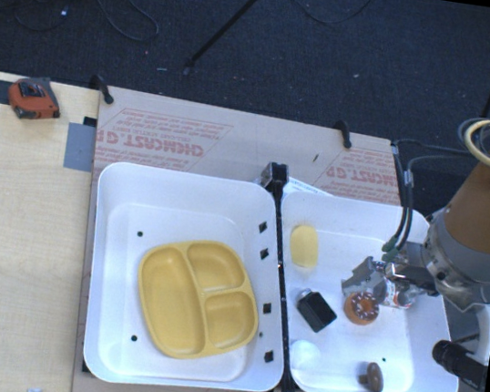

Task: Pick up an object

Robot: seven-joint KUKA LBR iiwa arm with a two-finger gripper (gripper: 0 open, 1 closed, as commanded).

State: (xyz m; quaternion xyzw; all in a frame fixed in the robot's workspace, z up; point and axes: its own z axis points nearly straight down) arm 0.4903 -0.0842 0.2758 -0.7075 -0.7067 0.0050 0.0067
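Two white bins (113,216); one yellow divided tray (198,298); five small objects.

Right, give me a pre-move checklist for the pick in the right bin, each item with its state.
1. End effector over the right white bin: ok, above its middle right.
2. Target in reach: ok, the round orange-brown donut-shaped toy lies right beside the end effector.
3. Something already held: cannot tell, the metal parts hide the grip.
4. Neighbours apart from the target: ok, the black block lies to its left with a gap, the pale yellow oval piece and the small brown stone-like lump farther off.
5. Left white bin out of the way: ok, it holds the yellow three-compartment plastic tray, beyond the divider.
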